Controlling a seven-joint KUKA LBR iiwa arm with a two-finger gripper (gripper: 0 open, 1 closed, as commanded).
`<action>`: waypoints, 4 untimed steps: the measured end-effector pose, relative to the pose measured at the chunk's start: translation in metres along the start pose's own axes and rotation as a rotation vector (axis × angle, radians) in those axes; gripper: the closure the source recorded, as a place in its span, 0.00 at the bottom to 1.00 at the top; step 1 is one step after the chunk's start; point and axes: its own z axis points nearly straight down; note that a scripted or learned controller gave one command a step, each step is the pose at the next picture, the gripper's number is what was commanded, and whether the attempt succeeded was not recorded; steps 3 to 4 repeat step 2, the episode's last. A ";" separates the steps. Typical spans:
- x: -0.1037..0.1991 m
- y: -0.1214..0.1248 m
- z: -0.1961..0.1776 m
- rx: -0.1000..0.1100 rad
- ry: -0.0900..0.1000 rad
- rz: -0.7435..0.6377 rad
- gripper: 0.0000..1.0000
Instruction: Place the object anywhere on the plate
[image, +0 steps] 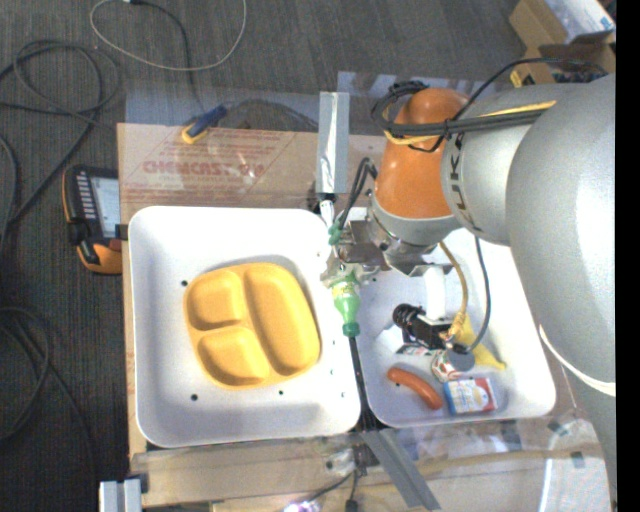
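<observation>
Green plastic bottle-shaped object (346, 305) over the divide between the two bins, clamped in gripper (345, 283) fingers, yellow three-compartment plastic plate (254, 322) mid left white bin (160, 400), apart from it

- A yellow divided plate (253, 323) is seen in the left bin (160, 400).
- The gripper (345, 290) is positioned over the divide between the bins, with a green object (347, 305) seen between its fingers.
- A sausage (415, 388) and a small packet (468, 396) are seen in the right bin (530, 390).
</observation>
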 end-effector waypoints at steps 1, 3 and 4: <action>0.062 -0.033 -0.001 0.000 0.000 0.047 1.00; 0.062 -0.033 -0.001 0.000 0.000 0.048 0.00; 0.062 -0.033 -0.001 0.000 0.000 0.048 0.00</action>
